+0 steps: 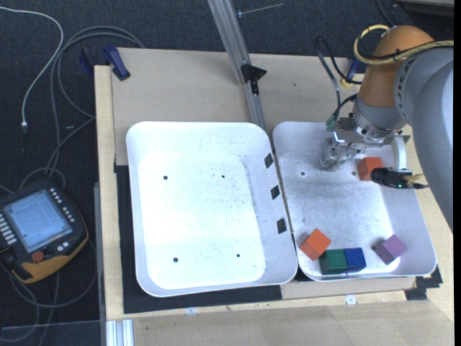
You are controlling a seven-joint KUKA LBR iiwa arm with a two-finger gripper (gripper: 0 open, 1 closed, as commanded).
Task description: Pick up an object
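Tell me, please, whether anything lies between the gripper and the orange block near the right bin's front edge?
Nothing visible does. Bare bin floor separates the gripper from the orange block; the green block and blue block lie beyond it.

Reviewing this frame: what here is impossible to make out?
- Claw, camera view: blurred and small, so whether it is open or shut, or touching the bin floor, cannot be told.
- Red-orange block, camera view: partly covered by the black part of the wrist beside it, so its full shape is hidden.
- Handheld screen, camera view: its text is too small to read.
- Arm, camera view: cut off by the right edge.
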